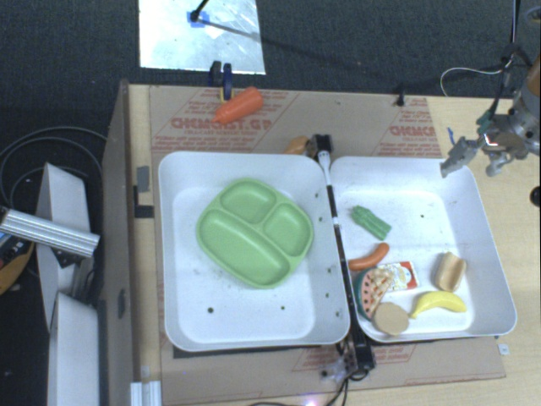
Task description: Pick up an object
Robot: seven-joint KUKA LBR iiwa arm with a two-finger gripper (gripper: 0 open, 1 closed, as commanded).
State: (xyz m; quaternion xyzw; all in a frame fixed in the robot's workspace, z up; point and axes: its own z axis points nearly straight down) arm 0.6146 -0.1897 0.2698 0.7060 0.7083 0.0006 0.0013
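On the bench, two shallow white bins sat side by side. The left bin [182, 227] held a green plate [254, 232] with three sections, lying flat near the middle of the bin. The right bin [486, 227] held the toy food. A green bean pod [370, 221] lay toward the far left part of that bin. Just near of it lay a red-orange hot dog sausage [368, 256], tilted. Near the sausage was a slice of pizza [373, 289], touching a small card with red edges [398, 275]. A round tan cookie [391, 317] sat at the near edge of the bin, next to the pizza. A yellow banana [437, 303] lay just right of the cookie, and a bread roll [449, 271] stood just far of the banana. The gripper [478, 153] hung over the far right corner of the right bin, well apart from all the food. Its two fingers were spread apart, with nothing between them. Outside the bins, an orange toy carrot [238, 106] lay on the cardboard past the far side of the left bin, just beside a blue and yellow clamp [222, 76]. Far behind that, a shiny silver sheet [200, 24] lay on the dark floor.
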